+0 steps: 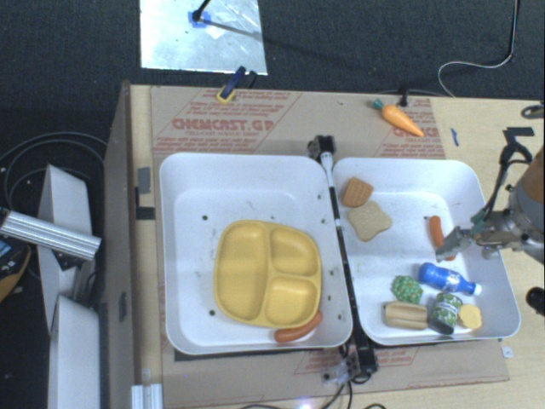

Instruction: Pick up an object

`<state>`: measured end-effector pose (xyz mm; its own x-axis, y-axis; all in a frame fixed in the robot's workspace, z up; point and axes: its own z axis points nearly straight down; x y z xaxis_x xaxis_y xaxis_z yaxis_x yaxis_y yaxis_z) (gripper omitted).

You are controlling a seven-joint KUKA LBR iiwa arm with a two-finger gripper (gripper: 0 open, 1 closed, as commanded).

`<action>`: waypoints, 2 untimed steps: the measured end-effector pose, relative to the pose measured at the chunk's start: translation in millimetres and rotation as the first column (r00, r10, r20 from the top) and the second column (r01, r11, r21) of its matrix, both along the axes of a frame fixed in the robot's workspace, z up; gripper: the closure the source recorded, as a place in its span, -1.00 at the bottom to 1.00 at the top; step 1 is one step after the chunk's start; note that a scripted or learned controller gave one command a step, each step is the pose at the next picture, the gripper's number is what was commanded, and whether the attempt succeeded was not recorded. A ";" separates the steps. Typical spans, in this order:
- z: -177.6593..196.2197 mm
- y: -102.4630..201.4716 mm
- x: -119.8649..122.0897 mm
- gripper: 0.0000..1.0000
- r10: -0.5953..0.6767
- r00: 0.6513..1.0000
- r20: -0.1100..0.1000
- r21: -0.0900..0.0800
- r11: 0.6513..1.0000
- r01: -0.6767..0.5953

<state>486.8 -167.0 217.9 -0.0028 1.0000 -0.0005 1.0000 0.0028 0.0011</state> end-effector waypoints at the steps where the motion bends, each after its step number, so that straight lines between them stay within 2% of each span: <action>1: -64.7 42.9 29.6 -1.00 0.001 1.000 -0.001 0.001 1.000 -0.001; 2: -114.9 47.4 16.0 -1.00 0.001 1.000 0.021 -0.007 1.000 -0.001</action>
